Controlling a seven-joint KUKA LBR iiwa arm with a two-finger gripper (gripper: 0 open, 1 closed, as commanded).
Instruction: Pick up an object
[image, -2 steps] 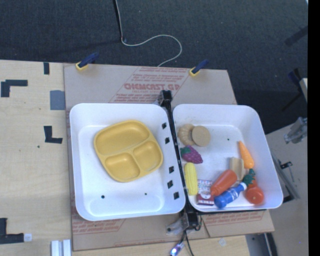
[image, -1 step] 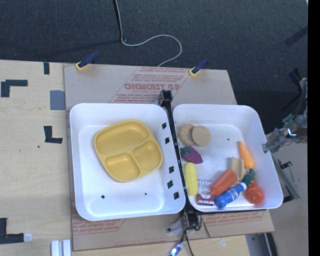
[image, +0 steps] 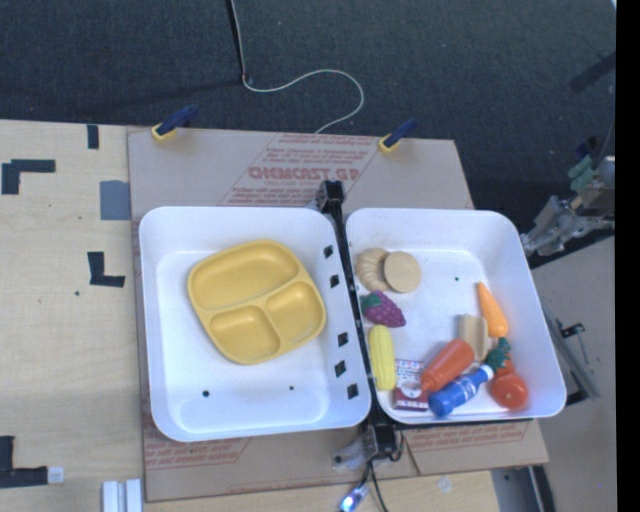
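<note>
Wooden worktop (image: 60, 300) on dark carpet, cardboard sheet (image: 300, 170) under two white bins, claw (image: 575, 215) at right edge, grip state indiscernible.

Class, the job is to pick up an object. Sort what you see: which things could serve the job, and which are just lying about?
For the job:
corn
grapes
carrot
blue bottle
tomato
cookies

Lying about:
yellow tray
cable
clamps
cardboard
</note>
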